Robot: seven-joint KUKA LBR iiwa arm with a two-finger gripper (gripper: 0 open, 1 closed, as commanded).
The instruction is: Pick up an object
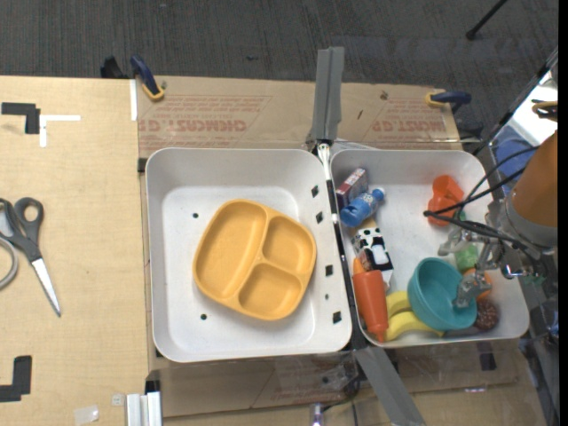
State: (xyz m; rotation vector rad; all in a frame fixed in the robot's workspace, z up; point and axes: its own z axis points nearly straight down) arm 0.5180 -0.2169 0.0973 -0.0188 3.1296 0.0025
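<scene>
Plywood bench (71,327) under the camera, with scissors (31,242) lying on it at far left and dark floor beyond; cardboard sits beneath two white bins clamped side by side.

Arm pose: I see the arm entering from the right edge, its orange band (543,189) over the right bin's (404,162) right wall. The gripper (468,284) points down into the lower right part of that bin, above the rim of a teal bowl (433,295). Cables and metal fittings crowd the wrist, and I cannot tell whether the claw is spread or closed, nor whether anything sits in it.

Surroundings: the left bin (169,264) carries a yellow divided plate (255,259), lying flat near its centre. In the right bin I note a blue toy (362,206) and a small maroon box (352,183) near the top left, a black-and-white item (375,248) below them, an orange carrot-like piece (371,302) along the left wall, a yellow banana (410,321) touching the bowl's lower edge, and an orange object (445,198) at upper right. The bowl, banana and carrot lie close together beneath the wrist.

Hard to make out: a greenish item (467,257) and a brownish speckled one (487,313) beside the gripper are partly covered by the fittings; I cannot identify them. The arm's upper links are cut off at the frame edge.
</scene>
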